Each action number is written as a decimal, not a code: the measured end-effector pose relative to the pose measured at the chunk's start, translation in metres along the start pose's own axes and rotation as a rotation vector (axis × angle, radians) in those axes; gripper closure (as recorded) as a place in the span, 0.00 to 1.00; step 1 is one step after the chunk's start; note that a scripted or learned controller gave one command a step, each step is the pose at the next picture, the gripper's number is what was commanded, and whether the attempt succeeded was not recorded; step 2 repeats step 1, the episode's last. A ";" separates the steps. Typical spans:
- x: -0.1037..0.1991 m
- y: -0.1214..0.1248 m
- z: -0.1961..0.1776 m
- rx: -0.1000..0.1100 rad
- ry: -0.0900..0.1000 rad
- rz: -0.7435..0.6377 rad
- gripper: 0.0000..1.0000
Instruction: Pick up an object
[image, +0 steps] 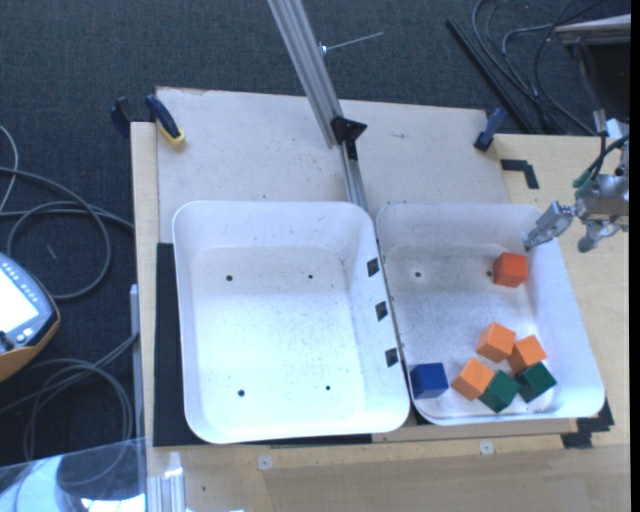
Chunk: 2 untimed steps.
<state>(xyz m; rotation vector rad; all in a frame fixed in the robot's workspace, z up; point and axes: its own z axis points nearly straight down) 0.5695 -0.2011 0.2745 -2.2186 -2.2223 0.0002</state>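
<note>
Tool (570, 228) at right edge, fingers spread

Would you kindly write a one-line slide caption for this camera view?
End effector poised at the right bin's far edge near a lone orange block; five more blocks cluster at its near end.

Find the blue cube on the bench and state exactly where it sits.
The blue cube lies in the right bin, at its near left corner, beside the divide between the bins, left of the cluster of orange cubes and green cubes.
</note>
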 end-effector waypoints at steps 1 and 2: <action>-0.017 0.036 0.133 0.007 0.002 0.001 0.00; -0.017 0.036 0.133 0.007 0.002 0.001 0.00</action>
